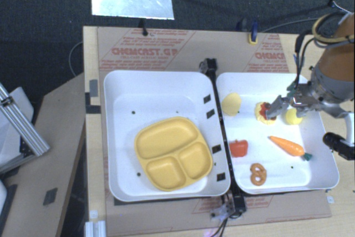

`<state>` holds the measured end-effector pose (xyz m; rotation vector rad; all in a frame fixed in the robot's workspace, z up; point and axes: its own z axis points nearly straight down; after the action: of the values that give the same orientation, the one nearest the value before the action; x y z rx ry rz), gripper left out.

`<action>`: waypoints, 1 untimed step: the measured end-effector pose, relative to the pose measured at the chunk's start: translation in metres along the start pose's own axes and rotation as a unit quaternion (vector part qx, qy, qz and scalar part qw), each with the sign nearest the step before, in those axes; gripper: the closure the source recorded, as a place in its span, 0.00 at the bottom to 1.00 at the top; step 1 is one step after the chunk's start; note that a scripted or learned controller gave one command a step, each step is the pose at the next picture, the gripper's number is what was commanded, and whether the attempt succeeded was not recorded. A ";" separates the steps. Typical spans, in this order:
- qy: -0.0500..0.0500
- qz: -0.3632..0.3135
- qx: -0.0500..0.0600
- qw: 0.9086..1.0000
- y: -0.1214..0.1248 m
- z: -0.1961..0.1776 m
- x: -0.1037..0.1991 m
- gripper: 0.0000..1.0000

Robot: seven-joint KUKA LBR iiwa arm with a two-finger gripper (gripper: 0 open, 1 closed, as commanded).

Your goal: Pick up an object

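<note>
Camera view: the gripper (272,110) is seen low in the right white bin (333,172), finger spread not discernible, a small yellow-and-red plastic toy (260,111) touching the fingertips' left side; judged light, rigid, slippery, best pinched across its middle.

Two white bins (166,83) on a tan table (61,119). Left bin — yellow divided tray (173,152). Right bin — pale yellow ball (231,102), red pepper (238,148), orange carrot (287,145) with green tip, golden-brown pretzel (258,174). Arm (335,72) grey, orange band.
</note>
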<state>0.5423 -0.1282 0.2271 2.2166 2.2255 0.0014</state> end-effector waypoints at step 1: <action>0.000 0.001 0.002 1.000 -0.006 0.044 -0.003 0.00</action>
<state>0.5363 -0.1309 0.1829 2.2216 2.2239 -0.0019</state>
